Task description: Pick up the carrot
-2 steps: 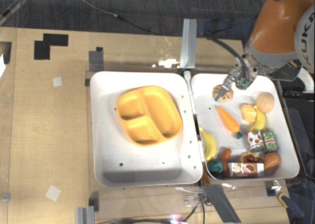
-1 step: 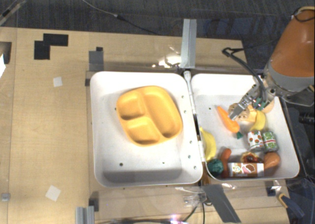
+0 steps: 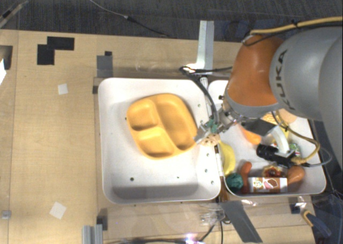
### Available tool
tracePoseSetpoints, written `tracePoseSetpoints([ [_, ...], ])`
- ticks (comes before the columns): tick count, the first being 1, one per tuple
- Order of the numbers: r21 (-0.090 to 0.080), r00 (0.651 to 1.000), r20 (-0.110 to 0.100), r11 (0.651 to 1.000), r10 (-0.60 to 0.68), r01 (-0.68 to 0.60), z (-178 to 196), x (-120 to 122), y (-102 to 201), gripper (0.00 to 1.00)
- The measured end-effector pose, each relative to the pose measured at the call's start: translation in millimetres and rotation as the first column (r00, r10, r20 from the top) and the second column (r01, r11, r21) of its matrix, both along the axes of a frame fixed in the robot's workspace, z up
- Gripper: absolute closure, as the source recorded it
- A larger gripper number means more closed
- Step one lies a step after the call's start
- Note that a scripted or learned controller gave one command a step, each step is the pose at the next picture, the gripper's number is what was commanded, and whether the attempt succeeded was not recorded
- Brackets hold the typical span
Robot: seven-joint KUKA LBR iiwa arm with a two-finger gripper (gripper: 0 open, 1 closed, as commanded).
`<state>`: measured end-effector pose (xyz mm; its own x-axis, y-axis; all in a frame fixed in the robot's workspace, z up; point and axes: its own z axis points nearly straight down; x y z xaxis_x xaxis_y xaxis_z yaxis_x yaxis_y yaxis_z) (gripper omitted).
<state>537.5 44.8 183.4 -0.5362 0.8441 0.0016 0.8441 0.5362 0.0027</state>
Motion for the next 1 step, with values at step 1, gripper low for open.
tracePoseSetpoints([
  [1, -0.002, 1.000, 0.002, 1.000, -0.005, 0.005, 0.9, 0.6, -3.2, 0.00],
])
